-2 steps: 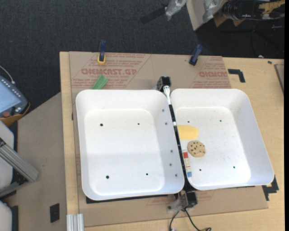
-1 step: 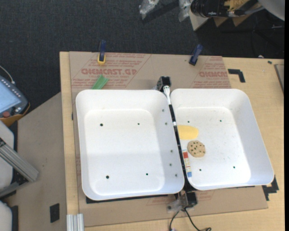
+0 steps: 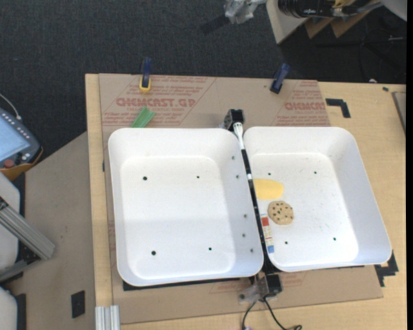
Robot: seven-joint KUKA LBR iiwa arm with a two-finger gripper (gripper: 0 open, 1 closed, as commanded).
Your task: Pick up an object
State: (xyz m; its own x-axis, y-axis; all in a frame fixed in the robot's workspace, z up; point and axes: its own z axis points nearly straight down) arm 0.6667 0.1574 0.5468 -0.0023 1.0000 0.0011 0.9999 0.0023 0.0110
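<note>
My pincer (image 3: 240,9) is up at the top edge, well clear of the bins; can't tell its state from here. Targets are in the right bin (image 3: 361,193), near its left wall: a cookie (image 3: 281,212) with a yellow piece (image 3: 267,188) just above. I'd come straight down on the cookie, keeping off the wall.

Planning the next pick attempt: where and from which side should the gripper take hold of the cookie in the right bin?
The cookie lies flat on the right bin floor, so come straight down from above and close across its round edge. It looks thin, so the fingers probably have to reach nearly to the floor. Spreading them near-to-far likely suits best: the yellow piece lies just up-left and a small card close by on its left.
</note>
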